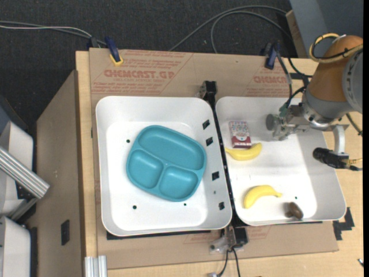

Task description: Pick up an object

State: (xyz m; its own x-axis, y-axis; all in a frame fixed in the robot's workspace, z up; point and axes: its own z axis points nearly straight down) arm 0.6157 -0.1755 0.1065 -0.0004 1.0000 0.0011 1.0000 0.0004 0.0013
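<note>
In the right bin lie a small red and white box, a yellow banana just below it, a second banana nearer the front, and a small brown object at the front right. My gripper hangs over the back of this bin, to the right of the box and apart from it. Nothing shows in its grasp. The grey arm with its orange band comes in from the right.
The left bin holds a blue divided plate. A black divider with clips runs between the bins. Cables trail behind the bench, and clamps grip the cardboard sheet at the back.
</note>
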